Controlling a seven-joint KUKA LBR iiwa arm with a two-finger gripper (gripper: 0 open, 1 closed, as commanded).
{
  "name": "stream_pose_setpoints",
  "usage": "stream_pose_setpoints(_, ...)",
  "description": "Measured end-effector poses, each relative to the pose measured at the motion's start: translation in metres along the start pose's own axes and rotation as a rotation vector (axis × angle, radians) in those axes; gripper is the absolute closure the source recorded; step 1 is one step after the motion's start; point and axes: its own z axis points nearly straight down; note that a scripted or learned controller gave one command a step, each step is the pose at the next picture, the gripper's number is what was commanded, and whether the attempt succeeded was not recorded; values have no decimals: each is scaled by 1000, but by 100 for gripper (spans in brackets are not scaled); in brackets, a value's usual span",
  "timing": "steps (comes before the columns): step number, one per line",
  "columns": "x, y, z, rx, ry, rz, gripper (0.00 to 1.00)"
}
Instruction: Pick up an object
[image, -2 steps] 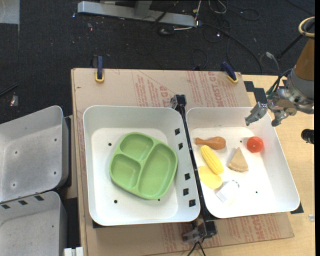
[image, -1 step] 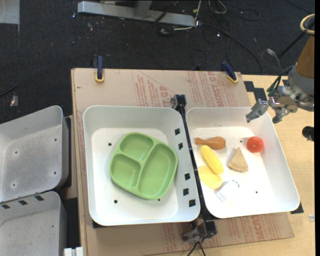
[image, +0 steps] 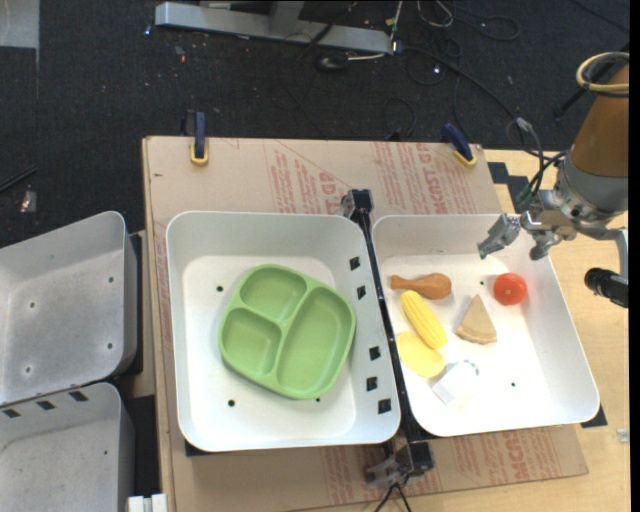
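Your claw hangs spread and empty over the right bin's far rim, the tomato just beside it.

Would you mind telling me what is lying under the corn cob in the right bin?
The corn cob lies across the upper edge of a flat yellow piece on the right bin floor. The part of that piece beneath the cob is covered.
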Motion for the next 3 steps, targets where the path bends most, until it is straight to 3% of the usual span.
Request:
stream_pose_setpoints(2,-7,4,102,1,1,1,0)
stream_pose_setpoints(3,-7,5,89,-4,-1,0,100)
